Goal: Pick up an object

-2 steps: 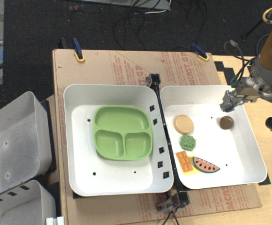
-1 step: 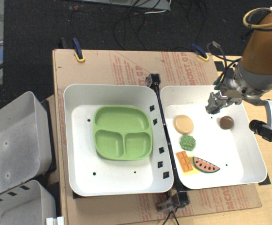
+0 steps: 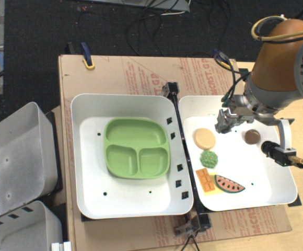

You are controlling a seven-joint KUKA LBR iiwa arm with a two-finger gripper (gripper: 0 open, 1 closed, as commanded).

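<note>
In the right bin (image 3: 277, 190) lie a tan round cookie (image 3: 205, 138), a green broccoli piece (image 3: 209, 159), an orange waffle block (image 3: 205, 180), a watermelon slice (image 3: 230, 184) and a brown round piece (image 3: 252, 136). My gripper (image 3: 224, 123) hangs over the upper part of this bin, just up and right of the cookie and left of the brown piece. Nothing shows between its fingers.
The left bin (image 3: 89, 192) holds a green divided plate (image 3: 137, 148). A black divider with clips (image 3: 176, 140) runs between the bins. Grey empty tubs (image 3: 15, 156) stand off the bench to the left. Cables lie behind the bench.
</note>
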